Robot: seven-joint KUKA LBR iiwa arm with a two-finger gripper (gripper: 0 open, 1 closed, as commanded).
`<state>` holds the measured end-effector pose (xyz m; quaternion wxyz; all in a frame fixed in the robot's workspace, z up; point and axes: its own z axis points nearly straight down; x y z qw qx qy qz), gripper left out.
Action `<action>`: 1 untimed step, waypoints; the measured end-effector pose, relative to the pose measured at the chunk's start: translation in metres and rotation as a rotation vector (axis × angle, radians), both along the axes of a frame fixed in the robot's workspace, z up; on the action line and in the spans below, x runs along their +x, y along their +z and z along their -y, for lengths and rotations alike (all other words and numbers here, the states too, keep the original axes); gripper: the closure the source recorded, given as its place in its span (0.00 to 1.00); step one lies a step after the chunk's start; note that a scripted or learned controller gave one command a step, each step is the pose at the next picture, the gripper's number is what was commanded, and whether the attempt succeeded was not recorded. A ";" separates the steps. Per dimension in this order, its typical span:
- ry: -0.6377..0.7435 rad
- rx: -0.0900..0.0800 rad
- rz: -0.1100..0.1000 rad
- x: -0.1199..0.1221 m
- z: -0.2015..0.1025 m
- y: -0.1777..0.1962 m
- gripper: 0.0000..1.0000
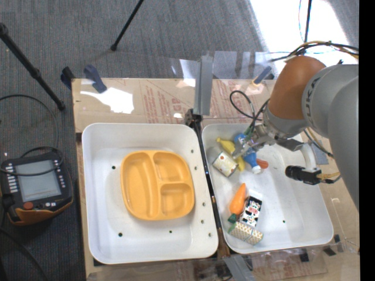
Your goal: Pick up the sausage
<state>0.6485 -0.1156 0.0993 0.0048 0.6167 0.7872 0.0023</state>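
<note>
Left of the bench, a teach pendant point(35, 186) with a grey screen lies on the floor. On the bench, the left bin point(99, 215) holds a yellow divided plate point(157, 184), lying flat near the bin's middle.

The right bin point(299, 215) holds a cluster of small items. At its far left, a yellow banana-like piece point(225, 144) lies just beside a pale cylindrical can point(224, 163). Nearer the viewer, an orange carrot point(238, 198) lies tilted, touching a black-and-white carton point(251, 211); a patterned box point(246, 233) sits just near of these. A blue-and-white bottle point(251, 161) with a small red piece point(262, 164) beside it lies directly under the gripper point(251, 145).

The arm point(328, 110) enters from the right, its orange band above the wrist. The gripper hangs low over the far-left cluster, close to the bottle and banana piece; whether its pincer is apart or together cannot be told. The sausage cannot be identified with certainty among these items.
</note>
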 end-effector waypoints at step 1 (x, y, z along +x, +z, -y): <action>-0.003 -0.005 -0.012 -0.005 0.003 -0.008 0.00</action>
